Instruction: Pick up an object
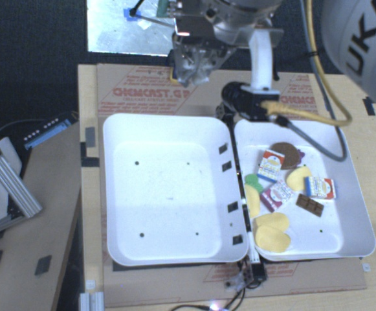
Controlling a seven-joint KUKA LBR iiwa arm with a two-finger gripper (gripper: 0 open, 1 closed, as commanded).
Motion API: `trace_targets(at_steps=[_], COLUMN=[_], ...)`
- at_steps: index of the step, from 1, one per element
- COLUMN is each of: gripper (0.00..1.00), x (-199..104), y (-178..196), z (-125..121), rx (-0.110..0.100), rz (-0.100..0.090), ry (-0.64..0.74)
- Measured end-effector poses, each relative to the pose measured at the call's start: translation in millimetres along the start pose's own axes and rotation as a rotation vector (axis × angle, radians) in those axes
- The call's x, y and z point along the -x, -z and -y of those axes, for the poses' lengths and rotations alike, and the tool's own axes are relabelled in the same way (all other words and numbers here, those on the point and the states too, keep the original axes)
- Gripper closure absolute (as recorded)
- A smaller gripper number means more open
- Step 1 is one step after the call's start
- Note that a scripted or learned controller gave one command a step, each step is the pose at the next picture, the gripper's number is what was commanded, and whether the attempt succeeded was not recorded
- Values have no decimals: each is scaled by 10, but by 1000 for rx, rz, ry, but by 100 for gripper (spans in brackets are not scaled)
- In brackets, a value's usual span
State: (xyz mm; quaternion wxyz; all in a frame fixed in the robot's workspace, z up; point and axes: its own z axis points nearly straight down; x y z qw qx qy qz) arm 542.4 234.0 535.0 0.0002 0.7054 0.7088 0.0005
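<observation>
My gripper (191, 67) hangs high at the back, above the cardboard just behind the left bin (120, 173), with nothing visibly in it. The right bin (353, 219) holds several small items. Among them are a brown round cookie (287, 152), a red, white and blue carton (270, 166), a pale yellow chip (297, 178) and a blue and red packet (320, 187). There are also a dark chocolate bar (310, 205), a purple and white packet (276, 194), a green piece (252, 181), a long yellow piece (252, 201) and two yellow chips (272, 232).
A black fitting with a yellow cable (304, 114) sits over the right bin's back edge. Black clips (233, 206) line the seam between the bins. A metal frame (10, 183) stands at the left, beyond the bench.
</observation>
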Motion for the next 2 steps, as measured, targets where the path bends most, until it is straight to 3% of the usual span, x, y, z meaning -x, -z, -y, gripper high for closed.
trace_targets(at_steps=[2], gripper=[100], x=[4], y=[0], z=[505], rx=[-1], rz=[0], ry=[-1])
